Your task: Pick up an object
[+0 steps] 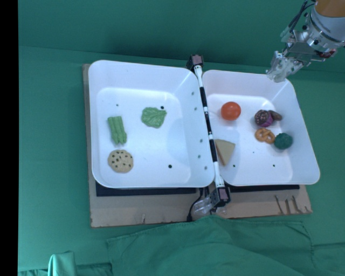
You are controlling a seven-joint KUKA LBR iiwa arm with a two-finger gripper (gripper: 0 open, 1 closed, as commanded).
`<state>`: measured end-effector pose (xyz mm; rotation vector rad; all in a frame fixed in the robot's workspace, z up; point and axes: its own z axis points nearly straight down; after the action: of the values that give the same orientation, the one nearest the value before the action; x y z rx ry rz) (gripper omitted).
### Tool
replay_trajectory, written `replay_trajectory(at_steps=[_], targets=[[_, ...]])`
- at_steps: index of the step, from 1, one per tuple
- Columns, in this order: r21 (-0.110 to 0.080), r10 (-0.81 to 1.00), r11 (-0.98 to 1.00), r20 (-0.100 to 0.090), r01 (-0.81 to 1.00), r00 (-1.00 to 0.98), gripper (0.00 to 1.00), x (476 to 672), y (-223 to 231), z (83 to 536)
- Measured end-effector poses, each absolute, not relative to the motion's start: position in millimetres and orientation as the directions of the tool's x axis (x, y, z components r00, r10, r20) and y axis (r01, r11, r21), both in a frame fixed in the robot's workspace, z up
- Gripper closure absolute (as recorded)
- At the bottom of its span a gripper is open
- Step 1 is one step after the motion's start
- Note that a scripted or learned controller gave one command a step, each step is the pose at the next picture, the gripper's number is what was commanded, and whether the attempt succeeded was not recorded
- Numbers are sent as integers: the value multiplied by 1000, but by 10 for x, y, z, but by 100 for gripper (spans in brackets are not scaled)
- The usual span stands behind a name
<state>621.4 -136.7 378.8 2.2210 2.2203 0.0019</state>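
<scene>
Objects for pickup lie in both bins, none lifted; left bin (102, 81) holds 3: green asparagus bundle (117, 130) at mid-left, lettuce leaf (153, 117) to its upper right, choc-chip cookie (120, 160) below the asparagus, all apart from each other. Right bin (302, 161) holds 5: orange-red tomato (230, 110) toward upper left; purple-brown lumpy piece (265, 117) right of it, type unclear; pretzel (264, 135) just below that; dark green broccoli-like lump (283, 140) touching or just beside the pretzel on its right; tan wedge (225, 151), cheese or bread, near the bin's left wall. Black-and-white striped bar (207, 124) runs btwn the bins, w/ a clamp (210, 202) at its near end. Bins sit on a brown cardboard sheet (124, 213) over green cloth on the table (48, 135).

Gripper (279, 69) at upper right, hanging above the right bin's far-right corner, well apart from every item; nothing seen in it; fingers too small and blurred here, can't tell whether apart or together. Orange band of arm (331, 7) at top-right corner.
</scene>
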Motion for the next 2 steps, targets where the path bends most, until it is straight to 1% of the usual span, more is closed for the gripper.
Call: replay_trajectory(at_steps=[1,2], targets=[[1,1000,-1,0,1000,1,100,5941,-986,3668],[-2,1000,-1,0,1000,1,100,5658,-664,3293]])
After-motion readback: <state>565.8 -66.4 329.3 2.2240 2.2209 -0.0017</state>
